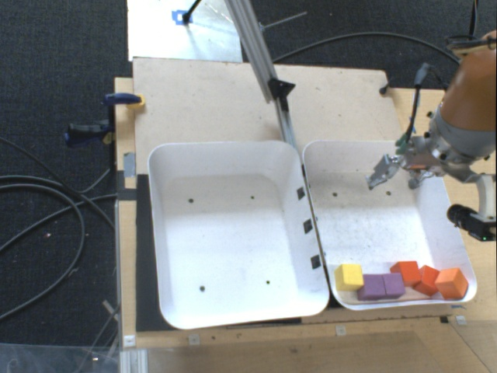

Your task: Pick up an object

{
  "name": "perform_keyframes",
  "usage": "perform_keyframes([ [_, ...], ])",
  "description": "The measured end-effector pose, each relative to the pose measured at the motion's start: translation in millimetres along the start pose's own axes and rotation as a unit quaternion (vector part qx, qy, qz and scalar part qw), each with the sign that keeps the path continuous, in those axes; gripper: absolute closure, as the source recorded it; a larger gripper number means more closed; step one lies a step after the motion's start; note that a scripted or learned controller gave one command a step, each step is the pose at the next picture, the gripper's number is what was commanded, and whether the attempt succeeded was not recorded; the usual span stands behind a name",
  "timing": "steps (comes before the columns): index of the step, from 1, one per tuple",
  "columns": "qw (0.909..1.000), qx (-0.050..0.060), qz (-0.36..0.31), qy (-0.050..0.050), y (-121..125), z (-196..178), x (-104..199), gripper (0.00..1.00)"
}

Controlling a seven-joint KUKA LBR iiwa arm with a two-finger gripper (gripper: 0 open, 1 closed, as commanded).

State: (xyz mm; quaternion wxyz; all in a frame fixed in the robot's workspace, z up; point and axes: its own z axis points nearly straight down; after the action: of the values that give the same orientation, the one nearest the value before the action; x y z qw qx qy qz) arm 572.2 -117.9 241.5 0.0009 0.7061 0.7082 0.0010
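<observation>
light: bright, even | shadows: soft | glare: white bins [233, 162] washed out | focus: slightly soft

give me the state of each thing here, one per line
gripper: above the right bin's far half, holding nothing
yellow block: lying at the right bin's near edge
purple block: lying against the yellow block
orange blocks: bunched in the near right corner
right bin: blocks along its near edge
left bin: sitting flat beside the right bin

no readable text, labels, brands or numbers anywhere
</observation>
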Motion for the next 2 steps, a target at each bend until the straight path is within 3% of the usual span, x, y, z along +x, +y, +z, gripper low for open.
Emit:
perform_keyframes([
  [1,1.0000,0.006,0.002,0.001,-84,100,-1,0.00],
  [2,1.0000,0.001,-0.002,0.000,-14,154,8,0.00],
])
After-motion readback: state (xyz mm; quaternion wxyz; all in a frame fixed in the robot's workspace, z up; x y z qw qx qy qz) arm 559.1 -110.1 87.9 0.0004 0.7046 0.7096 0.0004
